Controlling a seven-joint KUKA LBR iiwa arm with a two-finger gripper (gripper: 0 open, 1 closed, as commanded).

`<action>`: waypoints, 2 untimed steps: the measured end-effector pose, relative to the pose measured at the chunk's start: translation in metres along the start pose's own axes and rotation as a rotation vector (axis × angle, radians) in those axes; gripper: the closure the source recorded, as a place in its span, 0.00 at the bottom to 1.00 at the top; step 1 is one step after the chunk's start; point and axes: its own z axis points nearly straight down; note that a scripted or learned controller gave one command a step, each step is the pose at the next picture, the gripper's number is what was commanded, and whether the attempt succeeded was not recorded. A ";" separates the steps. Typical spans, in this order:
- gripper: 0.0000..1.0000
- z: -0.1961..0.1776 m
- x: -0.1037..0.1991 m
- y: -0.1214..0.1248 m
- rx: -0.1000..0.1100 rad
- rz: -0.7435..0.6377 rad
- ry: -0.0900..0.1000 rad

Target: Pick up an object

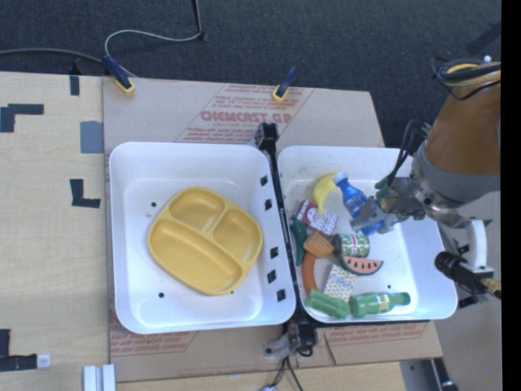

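Observation:
The right bin holds a heap of toy food. In it lie a blue bottle, a yellow banana, a green can, a watermelon slice, an orange carrot and a green bottle. My gripper hangs low over the bin's middle, just right of the blue bottle and above the green can. The grey wrist hides its tips, and I cannot make out whether anything sits in them.
A yellow divided plate lies in the left bin. The black divider runs between the bins. Small packets and a green cucumber crowd the right bin's left side. The arm covers its right rim.

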 end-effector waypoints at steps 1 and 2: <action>1.00 0.008 0.079 -0.008 0.001 0.000 0.000; 1.00 0.032 0.038 -0.009 0.002 0.002 -0.001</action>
